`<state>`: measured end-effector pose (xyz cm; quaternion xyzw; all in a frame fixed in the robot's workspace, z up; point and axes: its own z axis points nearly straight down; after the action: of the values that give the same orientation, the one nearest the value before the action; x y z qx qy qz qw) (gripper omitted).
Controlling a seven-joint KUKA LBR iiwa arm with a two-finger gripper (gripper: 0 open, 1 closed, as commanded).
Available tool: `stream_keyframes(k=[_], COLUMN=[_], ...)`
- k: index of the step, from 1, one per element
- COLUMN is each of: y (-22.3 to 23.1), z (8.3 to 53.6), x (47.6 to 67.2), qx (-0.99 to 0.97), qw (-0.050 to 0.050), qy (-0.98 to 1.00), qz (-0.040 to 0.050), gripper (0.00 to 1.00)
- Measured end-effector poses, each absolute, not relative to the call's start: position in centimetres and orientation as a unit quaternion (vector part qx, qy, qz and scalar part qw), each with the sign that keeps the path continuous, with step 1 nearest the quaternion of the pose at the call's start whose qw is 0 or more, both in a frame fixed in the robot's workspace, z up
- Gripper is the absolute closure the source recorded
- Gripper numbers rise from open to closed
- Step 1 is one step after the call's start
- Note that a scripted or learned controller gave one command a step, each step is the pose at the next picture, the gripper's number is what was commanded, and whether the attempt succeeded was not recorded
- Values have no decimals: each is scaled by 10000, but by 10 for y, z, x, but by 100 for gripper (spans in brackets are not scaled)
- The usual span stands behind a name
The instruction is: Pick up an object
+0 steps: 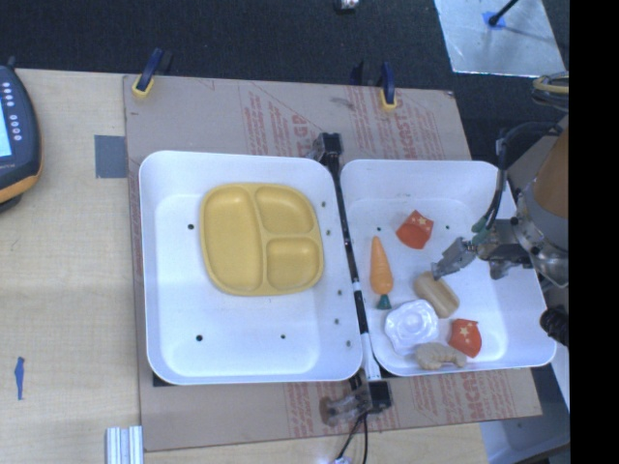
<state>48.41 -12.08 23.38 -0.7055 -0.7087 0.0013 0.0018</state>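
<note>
The right bin (426,170) holds several items: a red strawberry-like piece (415,229), an orange carrot (381,265), a tan bread roll (436,294), a white round lid (411,324), a second red piece (465,336) and a tan lump (440,357). My gripper (476,262) hangs over the right half of this bin, just right of and above the bread roll. Its fingers are spread, one fingertip (451,261) close to the roll's upper end. Only white bin floor shows between them.
The left bin (153,259) holds a yellow divided plate (261,238). Both bins rest on a cardboard sheet (242,114) held by clamps (387,90) at the back. A control pendant (14,133) lies at the far left of the bench.
</note>
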Motion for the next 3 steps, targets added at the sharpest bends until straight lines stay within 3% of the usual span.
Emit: stream_keyframes(k=[1,2,3], y=[-131,-131,-99], z=[176,88,91], x=[581,616,602], qx=[-7035,-7037,-7040], qw=[-10,12,27], qy=[-7107,-7105,-7101], qz=[10,22,23], gripper=[0,0,0])
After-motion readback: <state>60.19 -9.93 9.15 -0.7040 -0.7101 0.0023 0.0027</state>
